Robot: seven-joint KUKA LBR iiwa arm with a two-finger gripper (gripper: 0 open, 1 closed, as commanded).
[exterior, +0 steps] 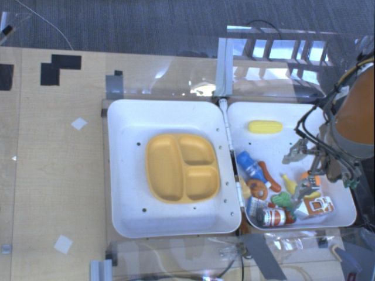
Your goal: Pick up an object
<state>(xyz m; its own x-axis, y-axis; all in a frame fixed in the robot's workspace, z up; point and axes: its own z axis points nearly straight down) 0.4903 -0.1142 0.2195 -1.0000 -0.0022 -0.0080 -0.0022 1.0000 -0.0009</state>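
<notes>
My gripper (298, 172) hangs over the right part of the right bin (275, 111), its two grey fingers spread apart and open, with nothing seen between them. Below and left of it lies a heap of small objects: a blue bottle (251, 167), an orange toy (258, 187), a yellow piece (288, 184), a green piece (281, 199), a red-and-silver can (272, 217) and a small white carton (321, 205). A yellow oblong object (265, 127) lies alone near the bin's back wall.
The left bin (126, 157) holds a yellow divided plate (182, 167). A metal divider (232, 157) runs between the two bins. A clear frame (281, 51) stands behind the right bin. The arm's orange band (357, 116) fills the right edge.
</notes>
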